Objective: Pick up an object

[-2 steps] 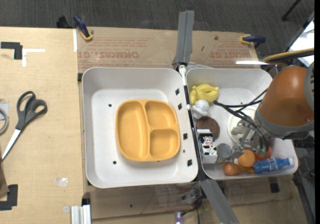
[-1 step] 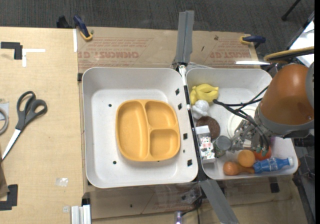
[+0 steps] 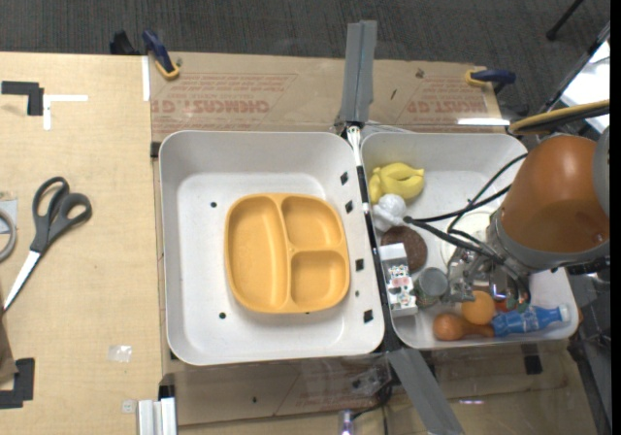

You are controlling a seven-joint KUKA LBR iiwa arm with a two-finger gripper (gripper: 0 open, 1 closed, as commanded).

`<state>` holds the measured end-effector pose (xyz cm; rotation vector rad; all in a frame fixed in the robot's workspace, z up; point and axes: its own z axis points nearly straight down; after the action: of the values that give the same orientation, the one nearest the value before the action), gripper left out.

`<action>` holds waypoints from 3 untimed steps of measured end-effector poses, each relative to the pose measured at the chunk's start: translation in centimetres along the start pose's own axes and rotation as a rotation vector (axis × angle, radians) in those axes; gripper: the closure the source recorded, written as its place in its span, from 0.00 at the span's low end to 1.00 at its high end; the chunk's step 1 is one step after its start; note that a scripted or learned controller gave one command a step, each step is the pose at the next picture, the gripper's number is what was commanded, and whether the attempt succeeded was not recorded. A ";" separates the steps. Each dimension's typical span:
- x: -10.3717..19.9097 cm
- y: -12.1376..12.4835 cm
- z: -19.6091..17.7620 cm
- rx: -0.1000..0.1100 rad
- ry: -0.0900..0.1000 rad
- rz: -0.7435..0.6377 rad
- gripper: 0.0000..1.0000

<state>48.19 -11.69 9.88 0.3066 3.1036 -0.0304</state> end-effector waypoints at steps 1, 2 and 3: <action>-3.7 -3.9 0.7 -0.021 0.016 -0.364 1.00; -1.8 -0.3 0.6 -0.014 0.015 -0.185 1.00; -7.3 -1.6 -16.9 -0.017 0.024 0.057 1.00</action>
<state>54.67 -14.27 26.97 0.3982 3.1148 0.0002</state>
